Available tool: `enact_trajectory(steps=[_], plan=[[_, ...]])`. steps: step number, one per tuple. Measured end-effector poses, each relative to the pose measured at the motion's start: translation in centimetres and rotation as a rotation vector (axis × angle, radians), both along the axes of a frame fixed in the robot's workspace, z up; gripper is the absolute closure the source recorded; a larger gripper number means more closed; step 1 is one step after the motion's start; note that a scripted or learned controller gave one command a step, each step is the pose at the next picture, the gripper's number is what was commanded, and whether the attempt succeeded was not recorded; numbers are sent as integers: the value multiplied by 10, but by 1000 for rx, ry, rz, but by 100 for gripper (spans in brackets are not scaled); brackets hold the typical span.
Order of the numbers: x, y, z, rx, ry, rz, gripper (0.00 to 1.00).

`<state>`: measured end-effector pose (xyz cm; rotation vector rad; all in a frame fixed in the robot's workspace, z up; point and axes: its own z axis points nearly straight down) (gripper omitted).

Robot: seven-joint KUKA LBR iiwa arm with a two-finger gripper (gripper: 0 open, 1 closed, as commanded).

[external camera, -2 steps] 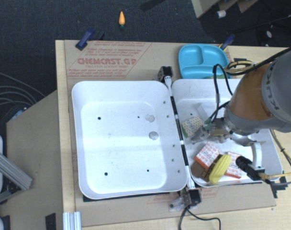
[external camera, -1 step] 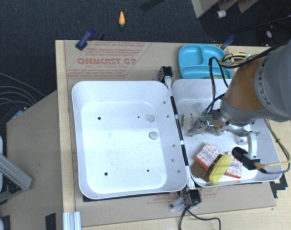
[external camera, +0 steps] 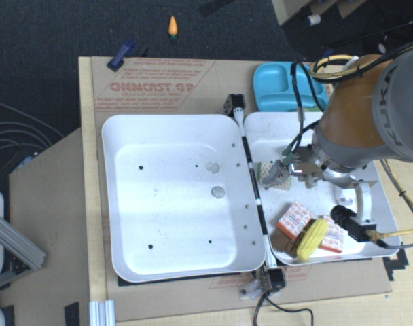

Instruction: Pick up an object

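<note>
Over the right bin (external camera: 274,124), the gripper (external camera: 282,172) hangs low by the dividing wall, apparently reaching for a small greenish object (external camera: 267,173) there, though whether its fingers are spread or pinching it I cannot tell.

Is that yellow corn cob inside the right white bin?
Inside. The yellow corn cob lies within the right white bin, near its front rim, leaning on a checkered box.

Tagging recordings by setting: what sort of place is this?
Most likely a robotics lab test bench: two white bins sit on a board over dark carpet, loose cables trail at the left, and a toy corn cob lies in the right bin.
</note>
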<state>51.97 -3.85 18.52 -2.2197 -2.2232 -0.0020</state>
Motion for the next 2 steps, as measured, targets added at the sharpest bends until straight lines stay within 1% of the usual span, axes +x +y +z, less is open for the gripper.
enact_trajectory(steps=[1,2], plan=[[-41,-1,-1,0,4,-2,0],[-41,-60,-82,-1,3,-3,0]])
